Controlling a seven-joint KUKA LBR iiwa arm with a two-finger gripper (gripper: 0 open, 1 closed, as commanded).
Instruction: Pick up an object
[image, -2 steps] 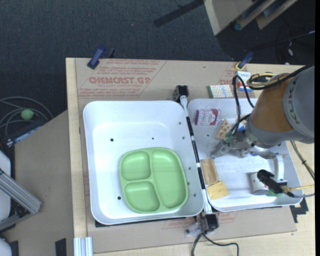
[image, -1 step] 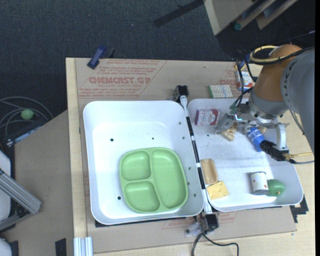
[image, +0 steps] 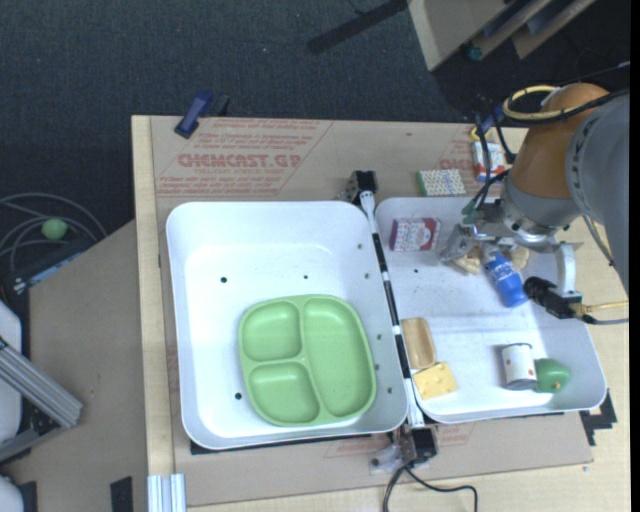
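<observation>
The pincer (image: 470, 246) reaches into the right bin (image: 570, 395) at its 12 o'clock end, low over a tan object (image: 468, 263); its grip state cannot be told. A blue bottle (image: 505, 280) lies at the pincer's 4 o'clock.

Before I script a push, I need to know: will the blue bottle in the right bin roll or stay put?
The blue bottle lies on its side and looks round, so it would probably roll if nudged across its length. It looks like small, smooth plastic: likely light and perhaps slippery. The claw sits close beside it.
</observation>
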